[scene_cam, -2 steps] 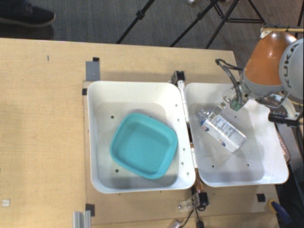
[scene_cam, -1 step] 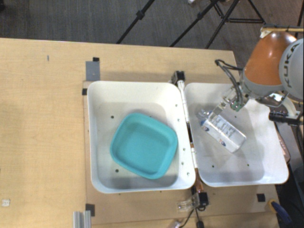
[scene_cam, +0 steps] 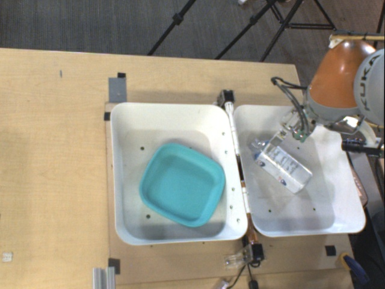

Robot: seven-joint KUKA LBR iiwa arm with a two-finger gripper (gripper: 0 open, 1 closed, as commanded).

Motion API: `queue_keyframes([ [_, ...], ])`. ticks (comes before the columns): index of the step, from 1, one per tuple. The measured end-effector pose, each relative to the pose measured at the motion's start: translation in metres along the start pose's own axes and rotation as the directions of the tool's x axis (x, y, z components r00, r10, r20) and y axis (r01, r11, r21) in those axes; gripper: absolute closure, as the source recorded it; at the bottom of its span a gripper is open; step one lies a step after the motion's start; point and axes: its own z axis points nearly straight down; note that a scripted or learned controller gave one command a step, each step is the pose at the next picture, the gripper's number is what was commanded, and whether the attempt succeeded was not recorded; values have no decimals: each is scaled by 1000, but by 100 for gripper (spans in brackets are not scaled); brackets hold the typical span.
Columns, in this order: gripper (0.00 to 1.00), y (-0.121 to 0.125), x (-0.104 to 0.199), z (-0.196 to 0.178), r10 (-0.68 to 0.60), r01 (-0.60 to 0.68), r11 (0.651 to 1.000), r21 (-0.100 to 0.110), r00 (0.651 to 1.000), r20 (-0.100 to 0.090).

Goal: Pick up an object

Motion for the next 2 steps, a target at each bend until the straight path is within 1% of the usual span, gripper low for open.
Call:
queue_keyframes([
  [1,0,9,1,-1,-153,153,988,7,988,-10],
  [2,0,11,0,0,-123,123,992,2,992,-6],
])
